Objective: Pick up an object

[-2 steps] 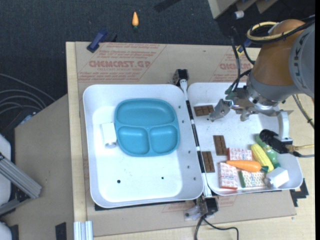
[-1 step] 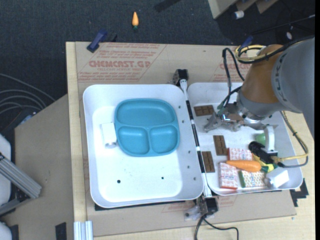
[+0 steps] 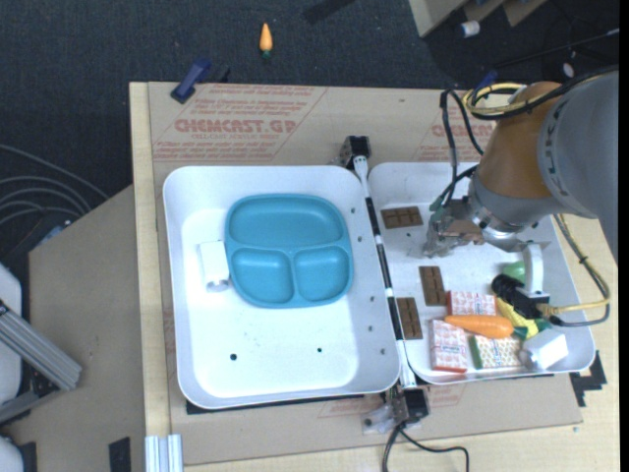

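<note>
Red and white packets (image 3: 450, 346) are seen nearest, at the front of the right bin (image 3: 405, 181). An orange carrot (image 3: 479, 325) is laid just behind them. A yellow thing (image 3: 516, 311) and a white block (image 3: 548, 347) are packed in beside it. A green thing (image 3: 513, 266) is seen a little further back.

Three brown bars are laid along the left side of that bin: the front bar (image 3: 407, 318), the middle bar (image 3: 432, 283) and the back bar (image 3: 400, 217).

The gripper (image 3: 442, 236) is held low between the middle bar and the back bar, over a bare white patch. Whether it is spread apart or pressed together cannot be told. Nothing is seen gripped by it.

So the job is judged as not done yet. A thing has to be grabbed and lifted. The middle bar is closest and may be the one picked.

In the left bin (image 3: 285, 357) a blue plate (image 3: 288, 249) is laid flat, with a small white piece (image 3: 212, 264) just beside it.

Farthest back, a blue thing (image 3: 189, 82) is seen at the bench edge, and a tiny orange thing (image 3: 265, 37) on the dark floor.
</note>
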You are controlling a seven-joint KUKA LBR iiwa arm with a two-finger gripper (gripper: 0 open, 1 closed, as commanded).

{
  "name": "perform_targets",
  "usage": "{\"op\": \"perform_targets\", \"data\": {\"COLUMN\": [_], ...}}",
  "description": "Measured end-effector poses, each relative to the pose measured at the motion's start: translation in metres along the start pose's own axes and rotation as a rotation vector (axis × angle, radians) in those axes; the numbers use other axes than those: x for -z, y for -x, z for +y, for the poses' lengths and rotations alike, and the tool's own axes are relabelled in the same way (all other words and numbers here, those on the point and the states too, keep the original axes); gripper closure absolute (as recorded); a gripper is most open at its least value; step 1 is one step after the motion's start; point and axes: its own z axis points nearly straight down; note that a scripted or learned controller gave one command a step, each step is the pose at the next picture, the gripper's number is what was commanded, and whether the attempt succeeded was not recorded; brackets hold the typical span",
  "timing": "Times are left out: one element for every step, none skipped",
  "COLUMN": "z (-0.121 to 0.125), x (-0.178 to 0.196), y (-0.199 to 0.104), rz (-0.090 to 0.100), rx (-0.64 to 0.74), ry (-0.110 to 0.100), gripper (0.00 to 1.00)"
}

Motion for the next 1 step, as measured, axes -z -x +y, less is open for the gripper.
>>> {"op": "perform_targets", "data": {"z": [-0.0566], "x": [0.0907], "y": [-0.0181], "rz": [0.000], "rx": [0.001], "ry": [0.000], "gripper": [1.00]}}
